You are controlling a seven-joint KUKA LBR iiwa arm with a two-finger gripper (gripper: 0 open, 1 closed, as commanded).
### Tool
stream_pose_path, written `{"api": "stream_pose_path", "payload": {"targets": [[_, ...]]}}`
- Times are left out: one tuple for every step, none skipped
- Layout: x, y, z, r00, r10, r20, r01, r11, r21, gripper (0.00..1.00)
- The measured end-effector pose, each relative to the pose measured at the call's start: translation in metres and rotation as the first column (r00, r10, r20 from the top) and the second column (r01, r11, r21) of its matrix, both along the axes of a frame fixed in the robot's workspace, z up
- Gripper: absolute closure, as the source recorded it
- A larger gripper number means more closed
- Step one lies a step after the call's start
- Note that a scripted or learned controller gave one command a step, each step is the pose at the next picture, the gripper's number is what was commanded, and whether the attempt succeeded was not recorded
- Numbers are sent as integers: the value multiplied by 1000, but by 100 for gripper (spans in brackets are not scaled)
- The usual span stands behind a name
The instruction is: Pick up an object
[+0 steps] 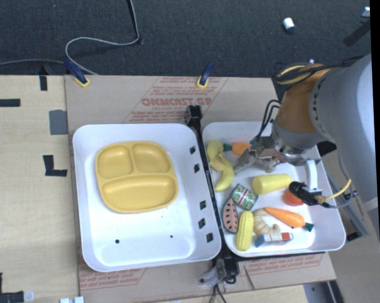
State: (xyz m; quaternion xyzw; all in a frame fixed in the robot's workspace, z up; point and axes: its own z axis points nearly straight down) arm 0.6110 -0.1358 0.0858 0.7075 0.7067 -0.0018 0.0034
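Reaching in from the right, the arm (339,110) is bending down over the upper part of the right bin (326,239), its grey bulk and orange band (298,108) looming over the bin's far right corner. The gripper (256,152) is hanging low near the bin's upper middle, its metal fingers pointing left toward a small orange piece (240,148) and the banana (223,171) beyond it; whether anything is sitting between those fingers is not clear, and how far they are parted is too blurred to tell. Below the gripper a yellow cylinder (272,183) is lying on the bin floor, with a red piece (294,196) just to its right, partly covered by a black part of the arm's fittings. Further down, a green can (243,196), a watermelon slice (230,216), a corn cob (244,230), a carrot (285,217) and a small flat packet (273,239) are lying close together, several touching. A pale lumpy item between the corn and the carrot is hard to identify. The left bin (93,246) is holding a yellow divided plate (137,176) in its upper half. The arm's body is hiding the right bin's upper right corner and is cut off by the frame's edge.
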Motion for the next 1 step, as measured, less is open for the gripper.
{"api": "stream_pose_path", "payload": {"targets": [[28, 15, 1, 1000, -6, 4, 6, 1000, -18, 0]]}}
